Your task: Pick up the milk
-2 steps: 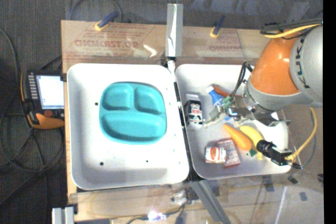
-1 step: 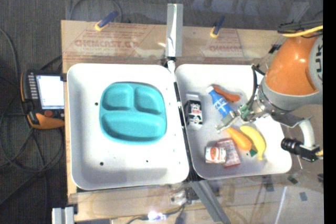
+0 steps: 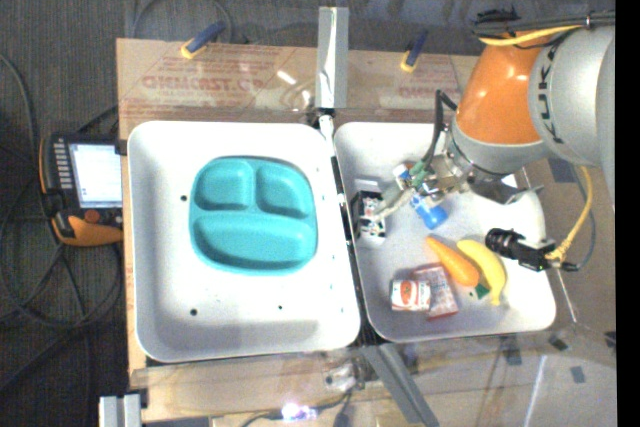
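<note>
- Camera view: on the bench there were two white bins, the left bin [image 3: 150, 315] and the right bin [image 3: 530, 310], side by side and touching along their inner rims.
- The one banana [image 3: 486, 267] lay in the right bin; I place everything else from it.
- One milk [image 3: 431, 211], a small blue-and-white carton, lay up and to the left of the banana, near it but apart, just under the arm's wrist.
- Its long axis seemed to run on a slant from upper left to lower right. It was too small to tell which end was the top.
- One orange carrot [image 3: 452, 259] lay just left of the banana, touching it or nearly so.
- One red packet [image 3: 424, 293] lay down and to the left of the banana.
- The gripper [image 3: 369, 213] hung well left of the banana, beyond the milk, by the bin's inner wall. I could not tell whether it was apart or together, and nothing showed in it.
- One teal tray [image 3: 255, 215], with three compartments, sat far left of the banana in the left bin.
</note>
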### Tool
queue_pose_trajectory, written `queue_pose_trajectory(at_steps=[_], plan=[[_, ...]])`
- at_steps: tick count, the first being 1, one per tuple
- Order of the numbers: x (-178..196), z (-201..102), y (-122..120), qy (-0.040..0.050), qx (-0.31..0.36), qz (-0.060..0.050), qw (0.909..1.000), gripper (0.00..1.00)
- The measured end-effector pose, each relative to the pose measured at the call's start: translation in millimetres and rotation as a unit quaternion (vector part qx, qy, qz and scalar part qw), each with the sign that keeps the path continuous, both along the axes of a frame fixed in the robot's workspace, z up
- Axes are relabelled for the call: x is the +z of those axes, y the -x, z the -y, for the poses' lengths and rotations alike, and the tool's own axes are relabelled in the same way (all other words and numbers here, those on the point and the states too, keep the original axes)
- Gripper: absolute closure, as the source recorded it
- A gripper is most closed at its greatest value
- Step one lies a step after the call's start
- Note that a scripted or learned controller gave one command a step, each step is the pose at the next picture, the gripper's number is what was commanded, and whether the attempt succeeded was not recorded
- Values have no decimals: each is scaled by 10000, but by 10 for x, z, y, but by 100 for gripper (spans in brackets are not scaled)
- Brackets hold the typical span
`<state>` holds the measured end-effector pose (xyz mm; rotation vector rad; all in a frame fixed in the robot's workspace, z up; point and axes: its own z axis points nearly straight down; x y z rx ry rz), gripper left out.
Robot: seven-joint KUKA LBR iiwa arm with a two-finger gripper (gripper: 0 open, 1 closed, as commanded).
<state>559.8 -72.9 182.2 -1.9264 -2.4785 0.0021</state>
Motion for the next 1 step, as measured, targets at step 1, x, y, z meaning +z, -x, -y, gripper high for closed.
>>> queue_pose_trajectory(at_steps=[1], plan=[[542,-11,-182,-2,528,8,9986,0]])
